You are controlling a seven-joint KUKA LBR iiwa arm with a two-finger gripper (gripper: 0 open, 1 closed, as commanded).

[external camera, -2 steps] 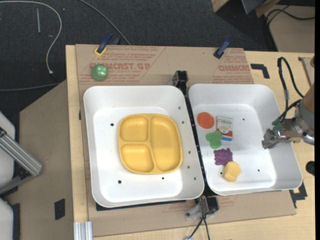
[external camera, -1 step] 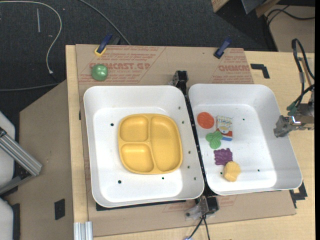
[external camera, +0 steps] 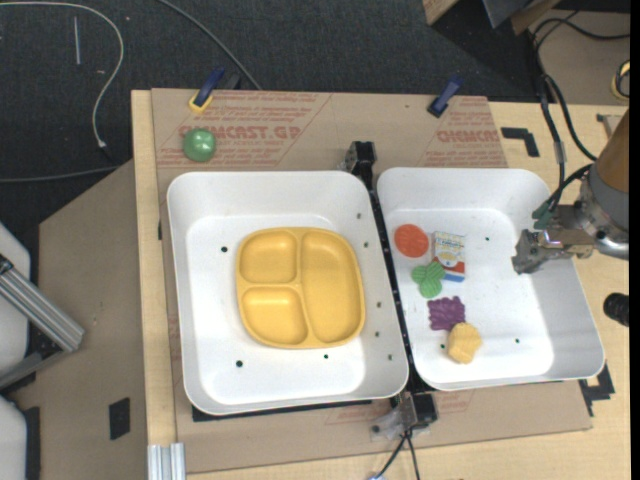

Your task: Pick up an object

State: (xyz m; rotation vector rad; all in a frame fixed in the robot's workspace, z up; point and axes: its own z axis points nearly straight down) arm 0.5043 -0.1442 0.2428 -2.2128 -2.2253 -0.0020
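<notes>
The robot's arm (external camera: 612, 173) enters at the right edge as a broad rounded body in a tan-orange tone, turning to pale grey lower down. Beneath that sits a stack of metallic grey rings forming the wrist (external camera: 600, 230), with a lighter silvery flange at its base. From the wrist a darker, blocky hand (external camera: 531, 250) projects, built of grey and black parts with small fittings too blurred to make out. Black cables (external camera: 556, 133) loop along the arm's side and run down to the wrist, and a small green spot shows near where they meet the hand's mount.
</notes>
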